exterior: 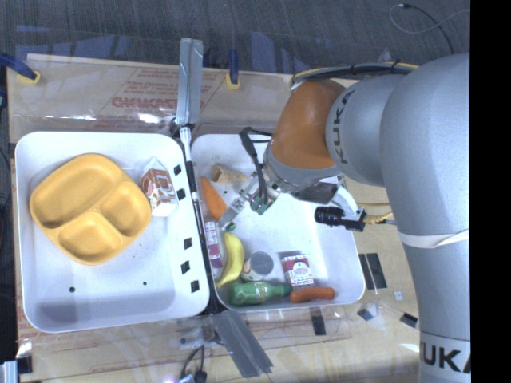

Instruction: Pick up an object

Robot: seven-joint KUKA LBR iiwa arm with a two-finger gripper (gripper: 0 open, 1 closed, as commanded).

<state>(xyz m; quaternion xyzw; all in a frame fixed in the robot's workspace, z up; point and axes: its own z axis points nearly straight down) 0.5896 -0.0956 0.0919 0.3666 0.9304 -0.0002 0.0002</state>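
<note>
At the near edge of the right bin (351,274), a green bottle (257,293) is seen lying on its side, with an orange carrot (312,294) touching its cap end. Just behind them stand a small red-labelled can (298,269), its writing too small to be read, and a round tin (260,263). A banana (232,258) is laid along the left wall, beside a narrow red-and-white packet (211,243). Open white floor is left in the right half of this bin. Farther back, a second carrot (213,199) is found near the divider, with a pale bread-like piece (230,176) behind it. The gripper (249,202) is held low over the bin's middle, just right of that carrot; whether its fingers are parted cannot be told, and nothing is seen between them. In the left bin (96,302), a yellow divided tray (89,207) and a brown snack packet (159,186) are placed. "KUKA" is read on the arm (431,174). Red mirrored print is seen on the plastic sheet (144,94) on the bench beyond.
</note>
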